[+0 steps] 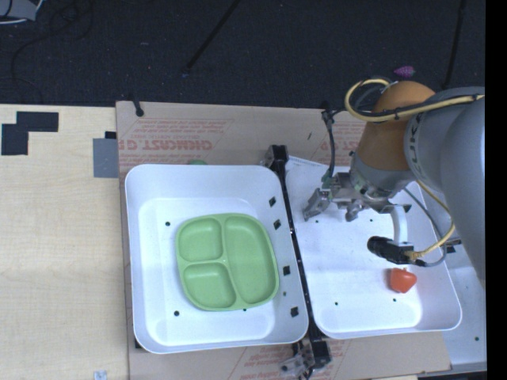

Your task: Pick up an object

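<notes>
A: How many things are on the counter [55,252]?

B: Two shallow white bins sit side by side on a sheet of printed cardboard [206,137]. The left bin [150,291] holds one green plate [227,260] with three compartments. The right bin [348,307] holds one small red object [402,279], the only loose item there.

A: And the arm?

B: One grey arm [451,172] with an orange band [392,133] above the wrist reaches in from the right, over the upper part of the right bin. Its fingers [333,204] hang low over the white floor near the divider [289,236] between the bins. They look spread, with nothing between them, though the metal parts are small and hard to read.

A: Where is the red object relative to the fingers?

B: Down and to the right of them, well apart, near the bin's lower right corner. A black fitting [390,249] on a white bracket lies just above it, between it and the wrist, and a yellow cable [432,248] loops close by.

A: And the green plate?

B: Down and to the left of the fingers, across the divider, lying flat in the middle of the left bin. The divider with its black clips stands between the fingers and the plate.

A: Anything else around?

B: Bare dark floor [238,30] beyond the counter, with cables on it.
</notes>
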You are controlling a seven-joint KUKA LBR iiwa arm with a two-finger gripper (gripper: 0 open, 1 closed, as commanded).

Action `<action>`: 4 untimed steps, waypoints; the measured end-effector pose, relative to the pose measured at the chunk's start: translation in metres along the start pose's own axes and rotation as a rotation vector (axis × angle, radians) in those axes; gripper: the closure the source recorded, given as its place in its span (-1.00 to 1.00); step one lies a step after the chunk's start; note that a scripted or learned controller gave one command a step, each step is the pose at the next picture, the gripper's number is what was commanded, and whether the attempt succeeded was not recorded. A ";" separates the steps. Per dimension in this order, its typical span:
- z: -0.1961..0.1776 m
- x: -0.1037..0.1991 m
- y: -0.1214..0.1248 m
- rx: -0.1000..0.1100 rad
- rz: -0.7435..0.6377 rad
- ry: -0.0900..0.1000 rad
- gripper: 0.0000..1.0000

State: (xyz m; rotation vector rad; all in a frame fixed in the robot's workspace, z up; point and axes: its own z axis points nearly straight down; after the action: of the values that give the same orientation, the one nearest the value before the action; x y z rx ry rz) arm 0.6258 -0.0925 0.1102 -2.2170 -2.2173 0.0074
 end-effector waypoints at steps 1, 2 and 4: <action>-0.013 -0.001 0.001 -0.003 0.003 0.000 1.00; -0.057 -0.006 0.006 -0.008 0.004 -0.001 1.00; -0.116 0.051 -0.007 -0.004 -0.004 0.001 1.00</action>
State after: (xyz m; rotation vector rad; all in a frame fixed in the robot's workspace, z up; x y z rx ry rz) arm 0.6199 -0.0418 0.2265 -2.2137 -2.2229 0.0020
